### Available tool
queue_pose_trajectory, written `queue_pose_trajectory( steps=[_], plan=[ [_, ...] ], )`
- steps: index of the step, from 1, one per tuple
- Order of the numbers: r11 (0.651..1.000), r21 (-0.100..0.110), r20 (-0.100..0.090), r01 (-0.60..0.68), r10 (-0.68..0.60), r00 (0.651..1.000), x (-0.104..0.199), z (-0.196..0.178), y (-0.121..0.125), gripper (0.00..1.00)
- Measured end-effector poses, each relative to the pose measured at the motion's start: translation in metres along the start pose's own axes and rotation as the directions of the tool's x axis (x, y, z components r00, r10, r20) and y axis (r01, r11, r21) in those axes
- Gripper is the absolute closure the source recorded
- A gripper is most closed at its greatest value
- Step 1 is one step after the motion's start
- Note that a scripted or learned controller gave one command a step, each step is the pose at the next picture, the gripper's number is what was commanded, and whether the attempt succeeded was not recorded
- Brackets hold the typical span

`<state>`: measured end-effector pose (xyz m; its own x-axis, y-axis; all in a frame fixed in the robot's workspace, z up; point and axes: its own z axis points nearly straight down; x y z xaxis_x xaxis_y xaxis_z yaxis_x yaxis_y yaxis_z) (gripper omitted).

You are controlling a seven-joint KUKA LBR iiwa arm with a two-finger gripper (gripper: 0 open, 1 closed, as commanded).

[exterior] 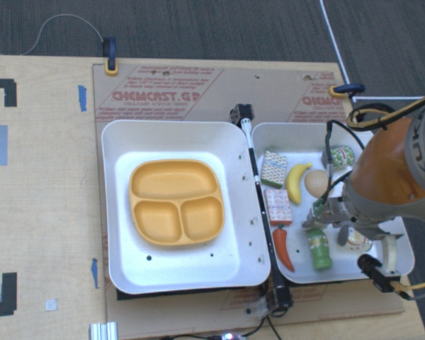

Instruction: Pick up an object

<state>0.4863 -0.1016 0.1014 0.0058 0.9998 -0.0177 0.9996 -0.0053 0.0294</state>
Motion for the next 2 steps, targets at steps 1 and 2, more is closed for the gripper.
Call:
queue_pose_trajectory(
  steps=[1,2],
  plan=[
    [1.000,0.029,-0.019,0.007,-0.007,1.000,0.077,-0.085,-0.004,1.00],
    [1.000,0.025,-0.017,0.006,-0.006,1.000,0.061,-0.095,-0.003,1.00]
  ],
)
